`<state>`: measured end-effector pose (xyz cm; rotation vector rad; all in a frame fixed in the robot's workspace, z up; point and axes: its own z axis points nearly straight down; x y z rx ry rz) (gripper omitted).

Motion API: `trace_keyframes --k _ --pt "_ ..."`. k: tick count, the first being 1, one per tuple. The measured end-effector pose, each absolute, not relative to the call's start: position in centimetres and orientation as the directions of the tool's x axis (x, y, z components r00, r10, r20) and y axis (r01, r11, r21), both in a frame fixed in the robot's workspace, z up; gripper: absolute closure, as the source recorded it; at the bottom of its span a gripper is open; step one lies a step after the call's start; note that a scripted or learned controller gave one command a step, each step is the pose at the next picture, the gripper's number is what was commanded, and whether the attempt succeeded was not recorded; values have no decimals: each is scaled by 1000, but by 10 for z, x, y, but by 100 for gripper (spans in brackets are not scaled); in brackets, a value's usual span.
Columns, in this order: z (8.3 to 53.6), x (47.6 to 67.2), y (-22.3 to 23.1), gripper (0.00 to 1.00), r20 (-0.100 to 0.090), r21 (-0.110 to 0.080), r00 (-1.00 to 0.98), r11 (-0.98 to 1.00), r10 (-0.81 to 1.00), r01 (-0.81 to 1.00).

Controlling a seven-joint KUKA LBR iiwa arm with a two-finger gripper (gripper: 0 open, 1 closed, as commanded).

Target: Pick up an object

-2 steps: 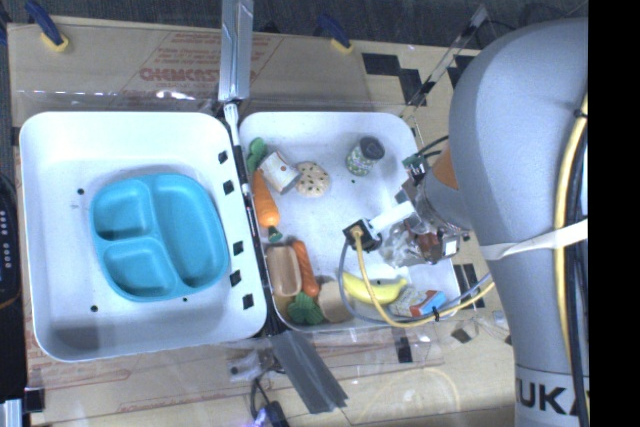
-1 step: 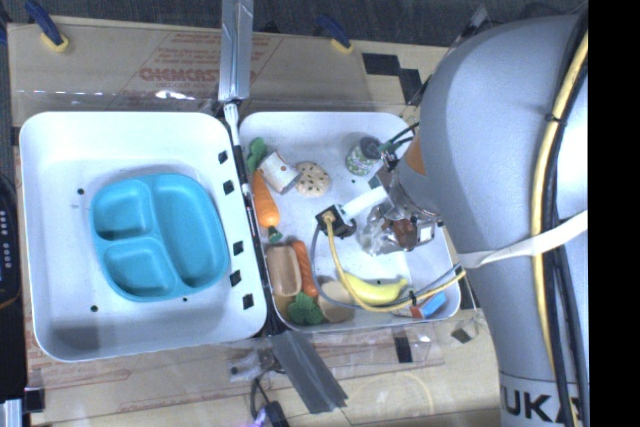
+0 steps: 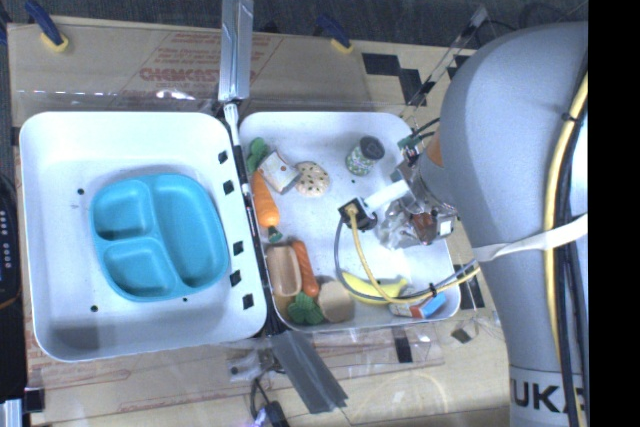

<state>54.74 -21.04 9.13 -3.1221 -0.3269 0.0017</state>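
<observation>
camera view, arm: the grey KUKA arm [image 3: 505, 165] reaches in from the right and hangs over the right side of the right bin [image 3: 330, 127].
camera view, gripper: gripper [image 3: 412, 220] sits low inside the right bin, near its right wall; whether it is open or closed, cannot tell, since wrist hardware and cables cover it. No object visibly held.
camera view, candidate objects: all in the right bin. Carrot [image 3: 265, 200] along the left wall; cookie [image 3: 312, 178] just beside it toward the back; small dark-capped jar [image 3: 364, 155] near the back right; banana [image 3: 375, 287] along the front edge, near the gripper; hot dog [image 3: 284, 273] and green leafy piece [image 3: 306, 309] at the front left corner.
camera view, left bin: left bin [image 3: 60, 145] carries a blue divided plate [image 3: 155, 235].
progress (judgement): arm is down at picking height, but no grasp is confirmed; closing on an object and lifting are left.
</observation>
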Motion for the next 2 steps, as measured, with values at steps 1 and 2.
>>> trace_keyframes --k 1,2 --pt "90 547 -209 0 -3 -5 978 -978 209 209" --pt "90 564 -210 0 -2 -4 978 -978 209 209"
